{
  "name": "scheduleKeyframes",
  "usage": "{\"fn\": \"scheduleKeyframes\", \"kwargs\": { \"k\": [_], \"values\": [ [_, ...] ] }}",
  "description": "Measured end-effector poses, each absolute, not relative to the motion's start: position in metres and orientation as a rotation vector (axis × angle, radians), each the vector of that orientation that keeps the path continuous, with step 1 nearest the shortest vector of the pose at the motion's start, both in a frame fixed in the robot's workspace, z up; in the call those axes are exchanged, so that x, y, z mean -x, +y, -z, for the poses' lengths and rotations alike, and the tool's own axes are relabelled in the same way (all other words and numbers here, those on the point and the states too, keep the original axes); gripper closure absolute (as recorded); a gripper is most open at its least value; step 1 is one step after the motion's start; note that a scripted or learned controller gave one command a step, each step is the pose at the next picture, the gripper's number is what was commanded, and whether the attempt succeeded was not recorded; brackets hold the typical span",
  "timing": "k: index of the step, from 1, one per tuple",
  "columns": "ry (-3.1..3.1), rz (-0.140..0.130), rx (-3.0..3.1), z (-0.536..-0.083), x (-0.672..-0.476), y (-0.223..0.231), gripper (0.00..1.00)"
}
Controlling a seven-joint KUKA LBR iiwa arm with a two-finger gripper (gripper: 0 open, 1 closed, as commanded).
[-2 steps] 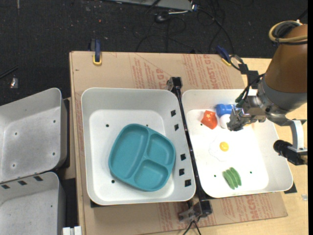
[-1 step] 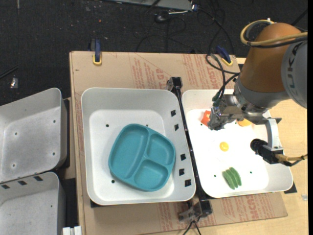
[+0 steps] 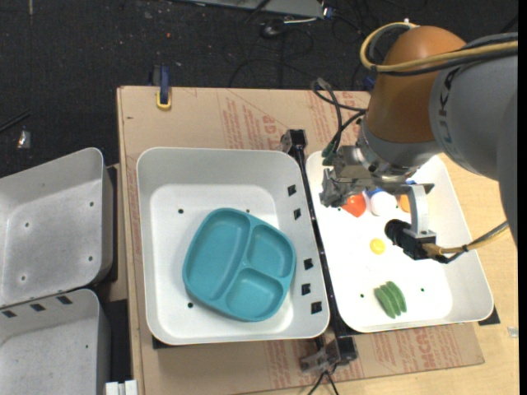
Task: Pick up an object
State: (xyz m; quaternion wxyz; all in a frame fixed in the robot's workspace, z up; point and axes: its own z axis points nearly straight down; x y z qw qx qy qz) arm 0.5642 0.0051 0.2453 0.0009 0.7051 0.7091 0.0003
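1. Two shallow white plastic bins are set side by side on a brown cardboard-covered bench (image 3: 214, 105).
2. The left bin (image 3: 156, 220) is occupied by a teal plastic plate with three compartments (image 3: 239, 263), lying flat near the middle.
3. The grey arm with its orange band (image 3: 412, 64) is reached in from the right and is held over the upper part of the right bin (image 3: 461, 295).
4. The two-finger gripper (image 3: 342, 189) is seen low at the upper left corner of the right bin; whether it is apart or together cannot be told.
5. A small orange-red object (image 3: 355, 206) is seen just beside the gripper, with a white rounded object (image 3: 382, 203) next to it.
6. A small yellow ball (image 3: 377, 246) lies near the middle of the right bin.
7. A green pod-shaped object (image 3: 390, 299) lies near the front of that bin, well apart from the gripper.
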Motion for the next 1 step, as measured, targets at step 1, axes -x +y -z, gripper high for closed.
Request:
{"fn": "scheduleKeyframes", "kwargs": {
  "k": [1],
  "values": [
    [2.23,-0.002,-2.212,-0.2304,-0.5844,0.0569,1.0]
  ]
}}
